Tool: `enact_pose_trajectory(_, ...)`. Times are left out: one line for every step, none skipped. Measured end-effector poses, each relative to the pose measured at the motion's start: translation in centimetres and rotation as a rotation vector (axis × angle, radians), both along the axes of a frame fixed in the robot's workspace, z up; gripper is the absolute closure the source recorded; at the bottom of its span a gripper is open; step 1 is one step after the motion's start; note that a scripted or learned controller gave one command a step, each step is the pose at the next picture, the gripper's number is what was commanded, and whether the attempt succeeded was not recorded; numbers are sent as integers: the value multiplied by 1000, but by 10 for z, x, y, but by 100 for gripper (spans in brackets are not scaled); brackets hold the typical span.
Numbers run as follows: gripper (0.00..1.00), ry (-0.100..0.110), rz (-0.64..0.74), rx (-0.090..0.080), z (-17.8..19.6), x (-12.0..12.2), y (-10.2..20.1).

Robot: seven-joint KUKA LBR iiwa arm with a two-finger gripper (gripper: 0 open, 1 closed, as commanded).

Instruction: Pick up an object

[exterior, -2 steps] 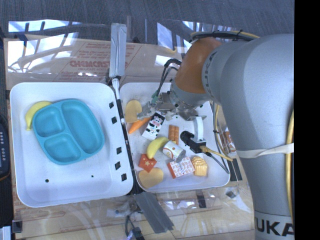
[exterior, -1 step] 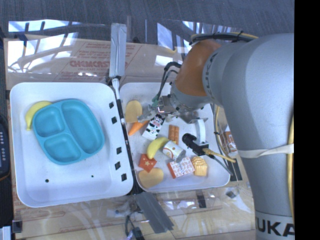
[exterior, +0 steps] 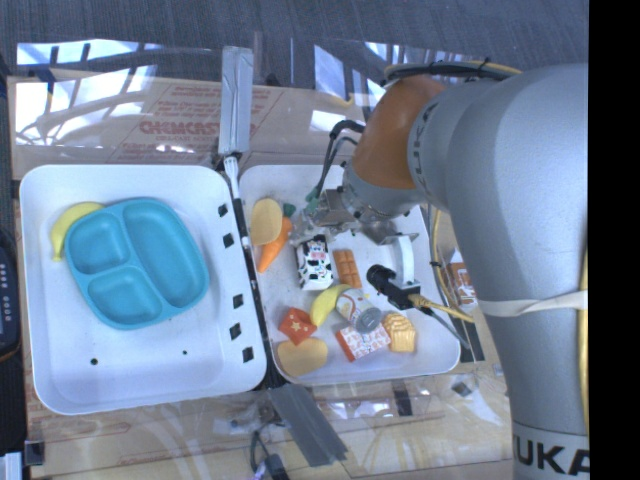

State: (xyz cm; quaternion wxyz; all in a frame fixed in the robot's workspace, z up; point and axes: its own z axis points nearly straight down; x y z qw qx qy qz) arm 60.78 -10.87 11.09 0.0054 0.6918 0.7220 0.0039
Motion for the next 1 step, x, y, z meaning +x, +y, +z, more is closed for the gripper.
enact_pose_trajectory(100,8,-17,6,85,14,106)
